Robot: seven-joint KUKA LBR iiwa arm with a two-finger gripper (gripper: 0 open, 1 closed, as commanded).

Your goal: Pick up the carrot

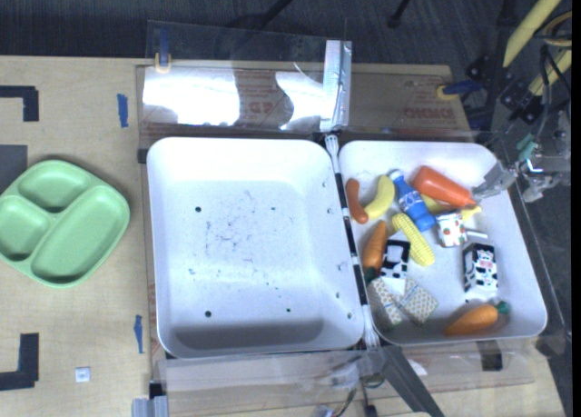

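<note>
Camera view shows the carrot (444, 186) in the right bin's (531, 265) far part, long axis running left-right, just left of the gripper (497, 181), whose grip state I cannot tell.

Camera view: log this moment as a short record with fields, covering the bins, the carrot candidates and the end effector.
left bin: white, beside the right bin
right bin: holds a pile of toy food
carrot by far rim: large, orange, lying slanted atop the pile
carrot by near rim: smaller, orange, green tip, lying flat
cow-print cartons: two among the pile
corn cob: yellow, mid-pile
green tray: on the bench, left of both bins
end effector: at the right bin's far right rim, beside the large carrot
</note>
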